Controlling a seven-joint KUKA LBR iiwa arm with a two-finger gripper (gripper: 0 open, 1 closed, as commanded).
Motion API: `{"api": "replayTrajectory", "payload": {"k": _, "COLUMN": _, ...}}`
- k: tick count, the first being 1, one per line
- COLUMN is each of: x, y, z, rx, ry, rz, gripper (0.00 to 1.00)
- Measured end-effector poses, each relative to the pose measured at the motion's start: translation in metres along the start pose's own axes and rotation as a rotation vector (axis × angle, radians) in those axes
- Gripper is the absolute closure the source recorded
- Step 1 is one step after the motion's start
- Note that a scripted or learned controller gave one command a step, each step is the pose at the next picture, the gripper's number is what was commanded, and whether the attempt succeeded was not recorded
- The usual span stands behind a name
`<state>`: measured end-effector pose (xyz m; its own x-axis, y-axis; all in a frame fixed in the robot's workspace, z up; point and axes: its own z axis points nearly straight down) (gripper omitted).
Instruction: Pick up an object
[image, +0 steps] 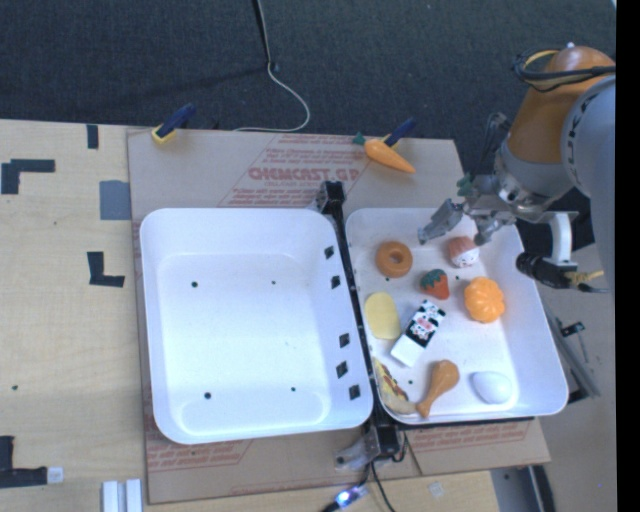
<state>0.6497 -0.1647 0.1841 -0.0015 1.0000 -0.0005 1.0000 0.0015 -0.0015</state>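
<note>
Here the open, empty gripper (461, 228) hovers above a roundish pink-white toy (461, 252).

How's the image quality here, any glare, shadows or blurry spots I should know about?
Camera view: lighting is even and soft; the left bin is bright white, nearly washed out, with faint shadows along its walls. Small toys in the right bin, like the doughnut and the orange, look a little soft. The gripper is slightly blurred, so its fingers are hard to read.

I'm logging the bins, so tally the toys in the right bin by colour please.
Orange or brown: 3, doughnut, orange fruit, drumstick
Yellow: 2, lemon-like piece, banana
White: 3, milk carton, egg, pink-white piece
Red: 1, strawberry
Total: 9
</note>
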Motion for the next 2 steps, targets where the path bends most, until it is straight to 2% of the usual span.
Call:
{"api": "replayTrajectory", "payload": {"k": 1, "x": -0.048, "y": -0.035, "z": 0.106, "rx": 0.007, "ry": 0.000, "rz": 0.004, "gripper": 0.00}}
{"api": "replayTrajectory", "payload": {"k": 2, "x": 0.036, "y": 0.021, "z": 0.100, "rx": -0.004, "ry": 0.002, "rz": -0.008, "gripper": 0.00}}
